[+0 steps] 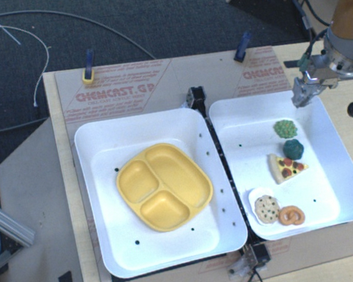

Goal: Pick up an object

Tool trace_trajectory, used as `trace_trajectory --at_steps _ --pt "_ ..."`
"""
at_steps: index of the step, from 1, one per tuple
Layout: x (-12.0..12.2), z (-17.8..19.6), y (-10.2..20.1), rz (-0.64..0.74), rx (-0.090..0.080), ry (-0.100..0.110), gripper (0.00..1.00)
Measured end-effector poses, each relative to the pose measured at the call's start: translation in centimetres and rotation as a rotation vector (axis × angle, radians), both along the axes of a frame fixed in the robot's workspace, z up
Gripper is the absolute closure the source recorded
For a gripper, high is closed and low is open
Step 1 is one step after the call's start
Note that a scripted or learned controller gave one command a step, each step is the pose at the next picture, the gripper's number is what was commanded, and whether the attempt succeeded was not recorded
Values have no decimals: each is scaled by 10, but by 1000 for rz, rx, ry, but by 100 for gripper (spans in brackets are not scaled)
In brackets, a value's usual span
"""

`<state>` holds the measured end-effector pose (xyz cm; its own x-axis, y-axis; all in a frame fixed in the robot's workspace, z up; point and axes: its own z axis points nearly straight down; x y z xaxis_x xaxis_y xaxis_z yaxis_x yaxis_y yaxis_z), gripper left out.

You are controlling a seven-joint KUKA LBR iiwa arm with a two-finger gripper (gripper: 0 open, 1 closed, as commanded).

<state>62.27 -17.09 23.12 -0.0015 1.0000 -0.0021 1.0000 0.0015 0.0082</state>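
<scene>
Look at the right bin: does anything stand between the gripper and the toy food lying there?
Nothing visible does. The gripper hangs over the far right rim of the right bin. The green broccoli piece lies nearest, with bare white floor between; the teal piece and pizza slice lie beyond it.

Toy broccoli (285,128), pizza slice (288,168), cookie (266,208) and pretzel (291,216) lie in right bin (335,146).

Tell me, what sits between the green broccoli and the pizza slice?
In the camera view, a dark teal ball lies between the broccoli and the pizza slice, close to both.
</scene>
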Motion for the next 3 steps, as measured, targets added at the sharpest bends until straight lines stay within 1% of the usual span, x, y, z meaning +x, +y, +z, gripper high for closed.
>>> trace_trajectory --at_steps 1,2,3 --pt "-23 8 52 4 6 9 100" --pt "-40 -4 105 4 5 13 100" --pt "-66 -8 160 4 6 13 100"
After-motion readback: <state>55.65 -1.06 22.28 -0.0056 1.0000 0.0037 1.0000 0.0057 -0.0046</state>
